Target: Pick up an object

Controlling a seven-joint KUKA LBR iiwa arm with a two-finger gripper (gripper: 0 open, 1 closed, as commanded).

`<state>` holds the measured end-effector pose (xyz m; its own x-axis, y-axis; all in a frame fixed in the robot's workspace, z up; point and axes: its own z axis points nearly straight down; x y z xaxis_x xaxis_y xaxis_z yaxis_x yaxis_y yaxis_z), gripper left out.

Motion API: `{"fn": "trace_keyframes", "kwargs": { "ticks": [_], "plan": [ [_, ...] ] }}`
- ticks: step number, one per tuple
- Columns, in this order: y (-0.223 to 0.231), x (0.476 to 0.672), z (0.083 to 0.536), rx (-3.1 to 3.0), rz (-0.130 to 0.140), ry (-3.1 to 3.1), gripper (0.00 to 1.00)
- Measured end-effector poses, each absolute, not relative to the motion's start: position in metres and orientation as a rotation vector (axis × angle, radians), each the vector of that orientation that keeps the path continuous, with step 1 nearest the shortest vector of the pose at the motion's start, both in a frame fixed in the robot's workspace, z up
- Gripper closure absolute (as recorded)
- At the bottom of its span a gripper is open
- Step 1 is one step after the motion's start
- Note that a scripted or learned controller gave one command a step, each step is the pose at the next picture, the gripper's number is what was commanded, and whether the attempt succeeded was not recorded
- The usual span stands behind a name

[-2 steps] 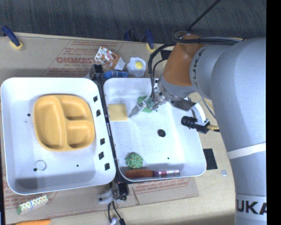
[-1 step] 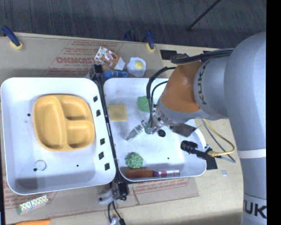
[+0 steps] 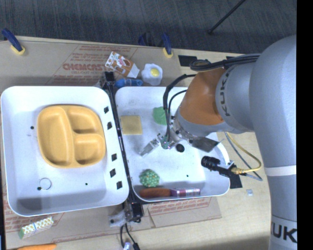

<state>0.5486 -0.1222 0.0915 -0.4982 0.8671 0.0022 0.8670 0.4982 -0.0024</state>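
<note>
In the right bin [image 3: 214, 189], mid-floor, the end effector [image 3: 152, 146] hangs low over bare white plastic, arm reaching in from the right; fingers look spread a little, with nothing between them. Candidates lie around it: pale yellow square [image 3: 131, 124] just to its far left, green lump [image 3: 159, 115] farther back beside the wrist, speckled green ball [image 3: 149, 178] near-side, and a red-and-purple stick [image 3: 169, 192] along the near wall. The left bin [image 3: 15, 139] carries a yellow divided tray [image 3: 70, 135]. Judgement: the ball is the best target, being rounded and standing apart. Centre over it, fingers straddling it, descend fully before closing. The flat square and wall-hugging stick risk a miss.
</note>
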Motion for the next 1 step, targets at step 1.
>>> {"fn": "trace_keyframes", "kwargs": {
  "ticks": [1],
  "plan": [
    [-0.1222, 0.5486, 0.0915, -1.572, 0.002, -2.716, 0.0]
  ]
}}
